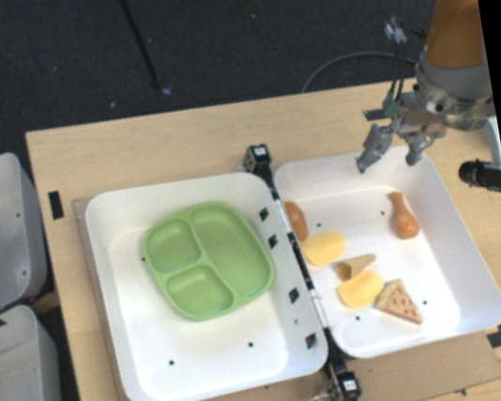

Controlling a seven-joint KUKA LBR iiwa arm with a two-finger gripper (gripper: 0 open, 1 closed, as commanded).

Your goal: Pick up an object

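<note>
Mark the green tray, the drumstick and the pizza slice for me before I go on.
green tray (208, 259), camera view, on the ridge where its three compartments meet.
drumstick (404, 217), camera view, on its thick lower end.
pizza slice (399, 302), camera view, on the middle of the wedge.

A robotics lab: wooden bench (55, 170) bearing white bins (128, 377) beneath a cabled arm (450, 28).
</note>
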